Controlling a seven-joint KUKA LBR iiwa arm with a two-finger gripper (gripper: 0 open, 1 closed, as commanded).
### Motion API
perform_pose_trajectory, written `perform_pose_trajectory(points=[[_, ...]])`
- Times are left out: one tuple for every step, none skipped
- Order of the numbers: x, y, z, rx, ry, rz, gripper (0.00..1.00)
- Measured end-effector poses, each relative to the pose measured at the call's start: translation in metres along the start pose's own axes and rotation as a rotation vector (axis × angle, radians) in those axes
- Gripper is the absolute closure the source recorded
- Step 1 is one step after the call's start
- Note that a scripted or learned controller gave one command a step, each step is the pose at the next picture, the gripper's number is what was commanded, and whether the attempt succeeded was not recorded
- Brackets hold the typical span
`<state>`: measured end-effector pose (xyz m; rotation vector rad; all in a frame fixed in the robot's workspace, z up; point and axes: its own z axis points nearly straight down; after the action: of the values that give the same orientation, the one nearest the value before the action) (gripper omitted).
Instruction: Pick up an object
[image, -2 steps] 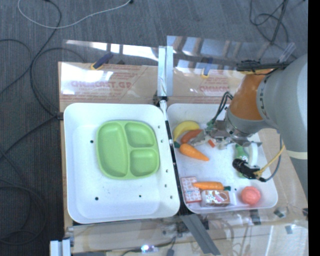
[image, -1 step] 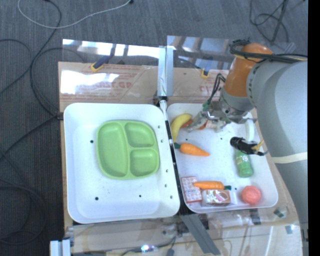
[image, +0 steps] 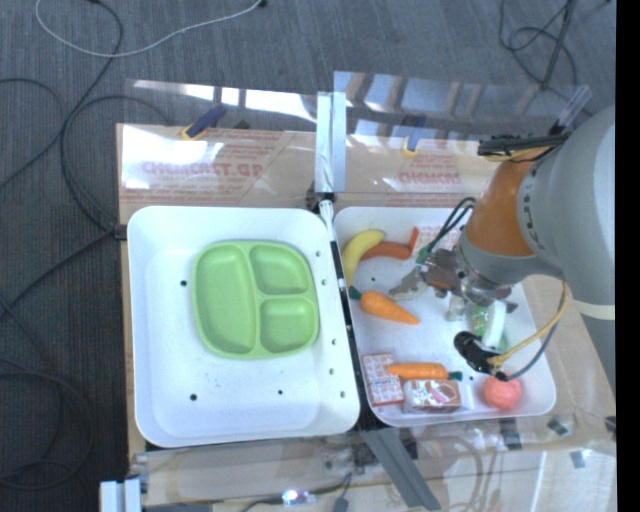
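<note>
Camera view: the grey arm's end effector (image: 432, 276) hangs low in the right-hand shallow white bin (image: 540, 395), just right of the orange plastic carrot (image: 388, 307); nothing is seen between its parts, and how far open it stands I cannot tell. Judged as the approach step, with no pick made; the next move calls for settling squarely over one item before closing. The carrot, tapered and smooth with a green stub, lies flat and tilted, below the curved yellow plastic banana (image: 360, 249).
</note>
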<state>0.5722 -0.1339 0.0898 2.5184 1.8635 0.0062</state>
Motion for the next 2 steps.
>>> perform_pose_trajectory(points=[[0.039,-0.022,-0.097,0.012,0.0,0.014,0.0],[0.017,-0.06,0.0,0.0,0.005,-0.016,0.0]])
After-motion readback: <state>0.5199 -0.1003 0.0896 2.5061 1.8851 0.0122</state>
